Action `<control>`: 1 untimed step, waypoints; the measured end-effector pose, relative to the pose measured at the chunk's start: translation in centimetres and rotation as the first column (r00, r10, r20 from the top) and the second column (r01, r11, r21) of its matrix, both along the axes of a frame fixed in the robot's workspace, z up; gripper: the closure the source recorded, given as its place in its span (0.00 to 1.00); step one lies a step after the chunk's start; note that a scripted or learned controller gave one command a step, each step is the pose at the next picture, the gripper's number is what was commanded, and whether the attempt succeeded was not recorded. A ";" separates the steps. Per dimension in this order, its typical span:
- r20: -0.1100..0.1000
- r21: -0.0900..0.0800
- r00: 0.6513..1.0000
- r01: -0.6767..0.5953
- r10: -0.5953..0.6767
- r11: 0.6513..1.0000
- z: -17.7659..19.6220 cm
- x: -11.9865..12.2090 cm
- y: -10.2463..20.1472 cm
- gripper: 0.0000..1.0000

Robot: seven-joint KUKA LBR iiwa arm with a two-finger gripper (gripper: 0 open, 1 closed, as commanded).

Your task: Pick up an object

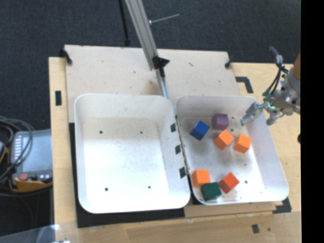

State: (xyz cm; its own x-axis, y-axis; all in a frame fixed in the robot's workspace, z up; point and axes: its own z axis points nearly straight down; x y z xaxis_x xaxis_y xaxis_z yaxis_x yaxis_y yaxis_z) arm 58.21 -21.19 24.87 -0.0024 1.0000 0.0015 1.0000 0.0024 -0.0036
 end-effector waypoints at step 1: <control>0.004 -0.002 1.000 -0.002 0.002 1.000 0.3 0.1 0.0 0.00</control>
State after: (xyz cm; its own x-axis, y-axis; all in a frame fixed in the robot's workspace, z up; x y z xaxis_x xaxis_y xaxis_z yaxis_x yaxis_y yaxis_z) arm 58.29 -21.20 25.16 -0.0044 1.0000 -0.0010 1.0000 0.0044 0.0006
